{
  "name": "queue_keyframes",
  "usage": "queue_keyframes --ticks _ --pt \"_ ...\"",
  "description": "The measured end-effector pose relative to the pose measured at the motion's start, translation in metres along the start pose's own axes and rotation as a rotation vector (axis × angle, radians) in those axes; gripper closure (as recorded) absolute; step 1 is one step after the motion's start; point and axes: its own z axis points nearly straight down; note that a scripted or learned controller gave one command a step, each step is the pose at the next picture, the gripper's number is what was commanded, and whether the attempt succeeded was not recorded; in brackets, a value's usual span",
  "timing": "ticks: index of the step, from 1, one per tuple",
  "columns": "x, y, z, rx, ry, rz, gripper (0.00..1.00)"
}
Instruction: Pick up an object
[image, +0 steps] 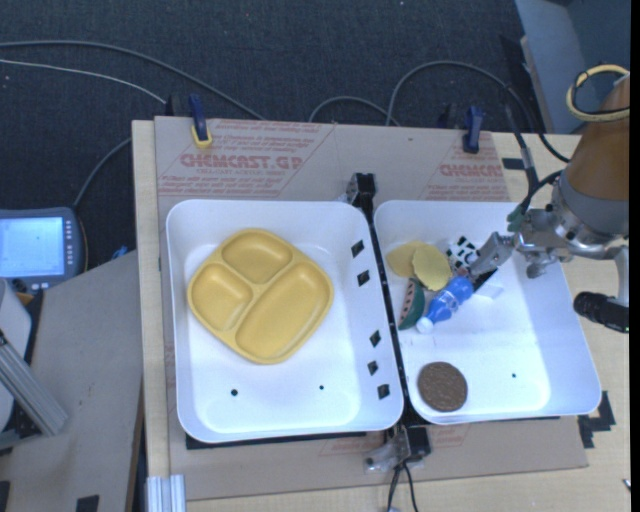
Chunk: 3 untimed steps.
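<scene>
My tool (487, 262) hangs just above small clear plastic bottle w/ blue label (446, 301); finger state can't tell. Bottle prob light, slick, crushable — take it mid-body.

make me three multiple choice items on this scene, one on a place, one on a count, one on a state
1. Where is the brown disc?
A. right bin, near front edge
B. left bin, near back edge
C. on the yellow tray

2. How many compartments has the yellow tray?
A. one
B. three
C. five

3. How does the blue bottle lie?
A. upright
B. on its side
C. on the tray

Answers: 1 A, the disc sits low in the right bin. 2 B, three hollows show in the tray. 3 B, it lies flat on the bin floor, just below the end effector.
</scene>
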Motion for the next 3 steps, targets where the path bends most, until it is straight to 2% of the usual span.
queue_keyframes --ticks 1,2,3 --pt "-0.001 0.010 0.056 -0.002 -0.001 0.000 0.00" --pt "0.001 0.016 0.111 -0.017 0.005 0.000 0.00" --pt "-0.001 0.011 0.104 -0.007 -0.001 0.000 1.00"
